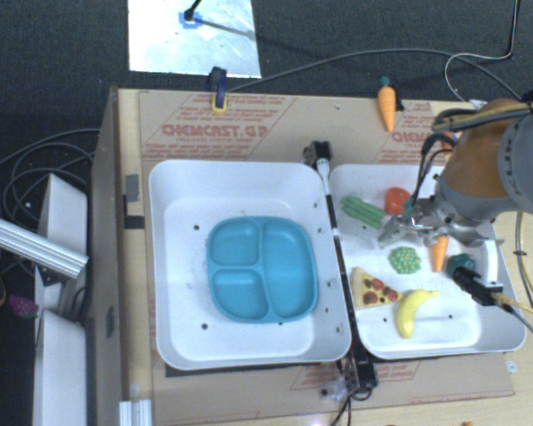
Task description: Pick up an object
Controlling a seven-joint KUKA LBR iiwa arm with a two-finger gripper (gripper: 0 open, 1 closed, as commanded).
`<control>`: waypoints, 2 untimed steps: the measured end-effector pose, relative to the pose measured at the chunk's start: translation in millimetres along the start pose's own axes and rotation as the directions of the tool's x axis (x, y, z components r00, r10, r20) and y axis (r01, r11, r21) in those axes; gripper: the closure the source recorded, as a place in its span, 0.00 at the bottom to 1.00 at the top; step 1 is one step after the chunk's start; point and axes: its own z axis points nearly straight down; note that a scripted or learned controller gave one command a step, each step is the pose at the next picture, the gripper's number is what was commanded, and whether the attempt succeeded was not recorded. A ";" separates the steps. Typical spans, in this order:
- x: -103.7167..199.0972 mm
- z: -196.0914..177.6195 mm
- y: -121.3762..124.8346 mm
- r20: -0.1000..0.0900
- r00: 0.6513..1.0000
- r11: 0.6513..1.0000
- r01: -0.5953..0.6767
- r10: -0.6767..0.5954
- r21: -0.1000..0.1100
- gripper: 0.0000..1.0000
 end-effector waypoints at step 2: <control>13.6 8.6 3.6 0.002 1.000 1.000 0.002 -0.002 -0.008 0.00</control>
